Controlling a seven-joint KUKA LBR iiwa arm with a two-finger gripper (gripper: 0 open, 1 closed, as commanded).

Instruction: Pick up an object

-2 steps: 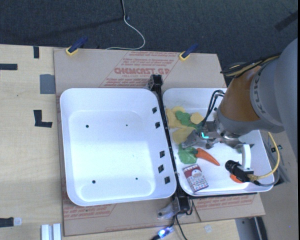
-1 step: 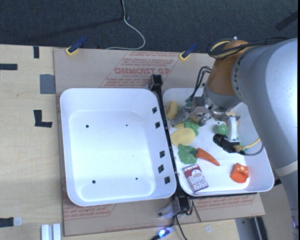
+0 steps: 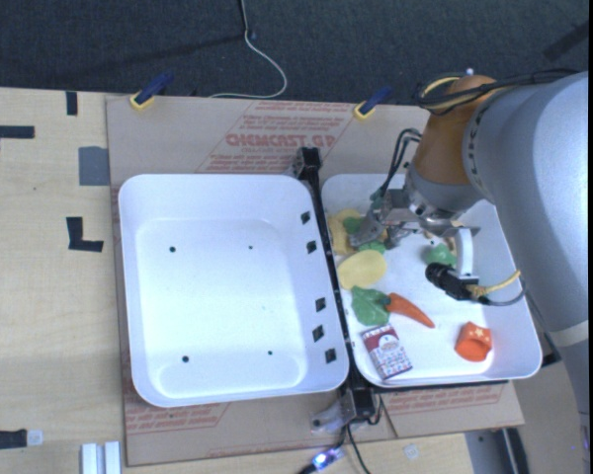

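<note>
Looking down from the one camera, the pale wooden worktop carries a sheet of printed cardboard, and dark carpet fills the top of the frame with a thin cable trailing across it. Two shallow white bins sit side by side on the cardboard. The left bin takes up the centre of the frame. The right bin lies at centre right and holds the clutter: a yellow piece, a green leafy piece just below it, a small printed red box near the lower rim, an orange lump toward the lower right, and a carrot-shaped toy. The carrot lies flat, its long axis slanting from upper left to lower right, the green end touching the leafy piece.

The grey arm covers the bin's right side. The gripper hangs low over the bin's upper left part; whether its fingers are wide or narrow I cannot tell, since dark fittings and green and yellow objects blur together there.
</note>
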